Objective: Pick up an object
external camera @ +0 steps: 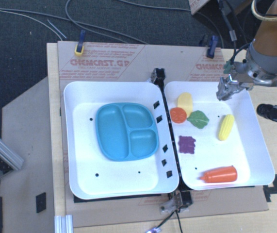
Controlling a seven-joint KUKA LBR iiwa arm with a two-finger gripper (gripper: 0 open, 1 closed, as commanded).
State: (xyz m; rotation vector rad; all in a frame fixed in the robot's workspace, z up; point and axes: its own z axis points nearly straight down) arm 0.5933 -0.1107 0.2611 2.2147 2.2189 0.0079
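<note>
The camera view gives us a bench covered with printed brown board, and on it two shallow white bins side by side. The left bin is the larger-looking one from here and holds a blue divided plate with three compartments, lying flat near its middle.

The right bin holds all the small pieces we could pick from. Largest among them is an orange carrot, lying on its side near the front edge. Next we see a yellow corn cob, tilted, toward the right wall. A yellow rounded piece sits near the back left, touching a round red-orange tomato just in front of it. A green leaf lies just beside the tomato on its right. A small purple bunch of grapes lies apart from them, nearer the centre.

The grey arm with its orange band comes in at the upper right. Its gripper hangs over the back right corner of the right bin, above bare white floor, well apart from the corn cob. We see nothing between its fingers, and we cannot tell how far they are parted.
</note>
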